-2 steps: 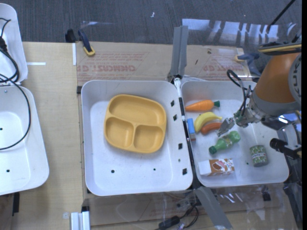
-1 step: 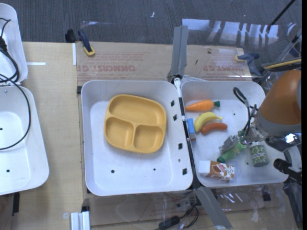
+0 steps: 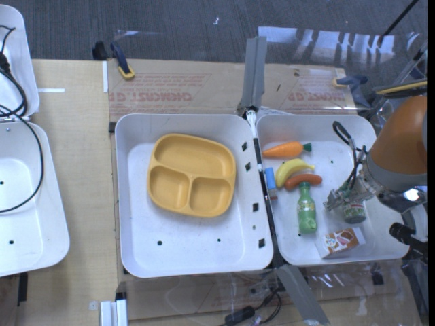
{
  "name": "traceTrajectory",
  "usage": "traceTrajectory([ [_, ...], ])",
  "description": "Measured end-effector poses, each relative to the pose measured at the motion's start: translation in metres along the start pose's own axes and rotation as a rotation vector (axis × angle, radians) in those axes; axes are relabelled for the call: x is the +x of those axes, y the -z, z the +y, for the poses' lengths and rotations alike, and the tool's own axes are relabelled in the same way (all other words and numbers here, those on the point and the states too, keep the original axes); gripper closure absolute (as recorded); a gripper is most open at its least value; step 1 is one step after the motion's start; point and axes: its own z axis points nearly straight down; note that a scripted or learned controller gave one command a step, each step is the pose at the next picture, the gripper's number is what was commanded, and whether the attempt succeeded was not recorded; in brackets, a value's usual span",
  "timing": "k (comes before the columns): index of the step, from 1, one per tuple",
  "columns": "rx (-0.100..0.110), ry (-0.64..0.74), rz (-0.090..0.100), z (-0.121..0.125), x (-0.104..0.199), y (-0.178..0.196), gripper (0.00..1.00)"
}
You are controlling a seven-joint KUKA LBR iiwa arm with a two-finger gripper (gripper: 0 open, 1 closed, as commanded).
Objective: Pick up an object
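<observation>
1. A small round grey-green object (image 3: 354, 212) sits at about four o'clock in the right bin (image 3: 319, 255), right under the tool (image 3: 346, 199).
2. I can't tell how the tool is set.
3. Best to drop straight down and centred, clear of the green bottle (image 3: 306, 210) at nine o'clock and the packet (image 3: 340, 241) at seven.

Two white bins side by side on a bench. In the left bin (image 3: 136, 250): a yellow divided tray (image 3: 192, 175). In the right bin (image 3: 299, 253): carrot (image 3: 283, 150), banana (image 3: 292, 168), a red sausage (image 3: 303, 180) just beside it, green bottle (image 3: 306, 209), a printed packet (image 3: 340, 242) near the front. Gripper (image 3: 346, 199) low over the right bin's right side, above a small round thing; fingers unclear.
</observation>
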Motion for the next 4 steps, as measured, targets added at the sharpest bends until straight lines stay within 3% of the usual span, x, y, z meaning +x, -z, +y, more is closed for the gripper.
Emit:
traceTrajectory([
  [1, 0.000, 0.001, 0.001, 0.000, 0.001, 0.000, 0.00],
  [2, -0.001, -0.148, -0.002, 0.051, -0.022, -0.006, 0.00],
  [3, 0.000, -0.054, 0.011, -0.032, -0.047, -0.006, 0.00],
  [4, 0.000, -0.058, 0.006, -0.032, -0.050, 0.000, 1.00],
])
